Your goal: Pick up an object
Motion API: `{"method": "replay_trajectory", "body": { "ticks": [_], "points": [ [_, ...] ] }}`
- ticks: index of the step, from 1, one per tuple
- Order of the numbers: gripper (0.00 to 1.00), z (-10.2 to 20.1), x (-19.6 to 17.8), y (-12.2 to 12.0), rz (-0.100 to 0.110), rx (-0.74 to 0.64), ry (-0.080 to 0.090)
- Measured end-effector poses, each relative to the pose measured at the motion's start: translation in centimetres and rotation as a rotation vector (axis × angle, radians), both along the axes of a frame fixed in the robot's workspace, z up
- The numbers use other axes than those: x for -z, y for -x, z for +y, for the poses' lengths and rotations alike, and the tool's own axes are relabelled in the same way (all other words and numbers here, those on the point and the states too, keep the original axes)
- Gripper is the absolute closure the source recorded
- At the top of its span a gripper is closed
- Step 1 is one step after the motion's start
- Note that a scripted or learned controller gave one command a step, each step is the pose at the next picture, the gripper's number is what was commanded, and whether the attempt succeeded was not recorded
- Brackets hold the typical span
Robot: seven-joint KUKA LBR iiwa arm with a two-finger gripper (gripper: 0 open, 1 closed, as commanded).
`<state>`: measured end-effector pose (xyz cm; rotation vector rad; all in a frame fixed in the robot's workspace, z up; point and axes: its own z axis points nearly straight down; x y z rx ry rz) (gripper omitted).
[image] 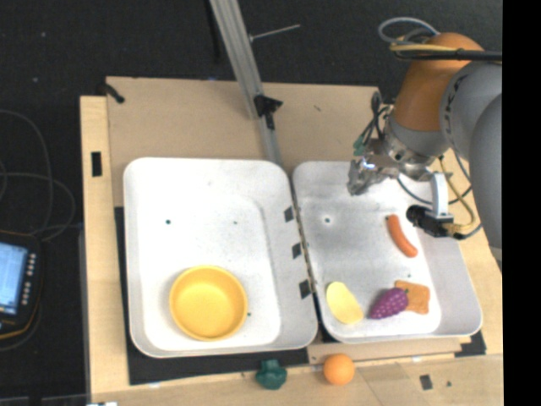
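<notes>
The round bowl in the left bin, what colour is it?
Yellow; the round bowl shows plainly in the camera view.

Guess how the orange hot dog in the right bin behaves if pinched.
The hot dog is narrow and rounded, so it probably rolls or twists from a sideways nudge. It looks like smooth toy plastic, likely light and slippery. It lies apart from the gripper.

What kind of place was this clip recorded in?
Probably a robotics lab bench: a grey and orange robot arm reaches over two shallow white bins holding toy food, with a handheld control pendant beside the bench.
</notes>
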<state>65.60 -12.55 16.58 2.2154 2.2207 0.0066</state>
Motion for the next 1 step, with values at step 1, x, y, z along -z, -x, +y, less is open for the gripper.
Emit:
{"method": "replay_trajectory", "body": {
  "ticks": [1],
  "points": [
    [1.0,-0.2,-4.41,0.09,0.001,0.0,0.001]
  ]
}}
